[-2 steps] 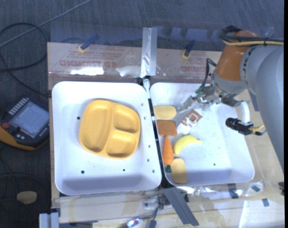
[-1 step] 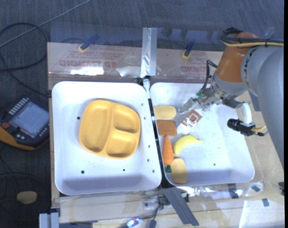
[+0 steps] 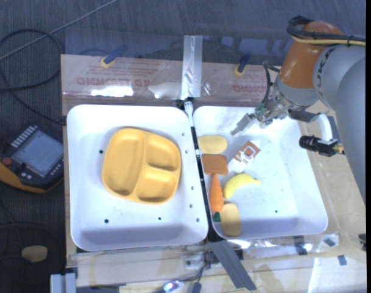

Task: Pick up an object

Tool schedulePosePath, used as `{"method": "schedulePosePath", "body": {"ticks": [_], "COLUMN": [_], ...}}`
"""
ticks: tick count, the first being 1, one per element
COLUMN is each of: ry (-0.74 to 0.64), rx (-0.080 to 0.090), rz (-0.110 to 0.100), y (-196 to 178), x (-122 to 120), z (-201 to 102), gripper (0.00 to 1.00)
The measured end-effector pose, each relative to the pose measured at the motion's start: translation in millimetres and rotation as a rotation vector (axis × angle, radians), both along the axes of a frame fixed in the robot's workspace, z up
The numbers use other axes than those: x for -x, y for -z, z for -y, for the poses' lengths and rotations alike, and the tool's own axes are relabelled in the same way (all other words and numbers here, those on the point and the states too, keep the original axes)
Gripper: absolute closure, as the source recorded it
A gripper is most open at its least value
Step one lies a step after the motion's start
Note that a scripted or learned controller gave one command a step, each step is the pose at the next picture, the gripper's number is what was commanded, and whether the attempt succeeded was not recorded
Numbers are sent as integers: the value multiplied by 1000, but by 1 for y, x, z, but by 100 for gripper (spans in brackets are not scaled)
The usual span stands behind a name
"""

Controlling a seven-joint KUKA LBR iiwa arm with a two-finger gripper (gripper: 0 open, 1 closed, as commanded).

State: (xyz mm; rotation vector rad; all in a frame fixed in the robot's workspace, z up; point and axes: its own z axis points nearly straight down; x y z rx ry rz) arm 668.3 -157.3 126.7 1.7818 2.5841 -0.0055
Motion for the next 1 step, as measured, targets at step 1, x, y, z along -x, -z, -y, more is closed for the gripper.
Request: {"method": "schedulePosePath", "body": {"ticks": [1], "ry": [-86], "rx": [-1], "rz": [7], "y": [38], "x": [14], "z": [12], "gripper": [0]}}
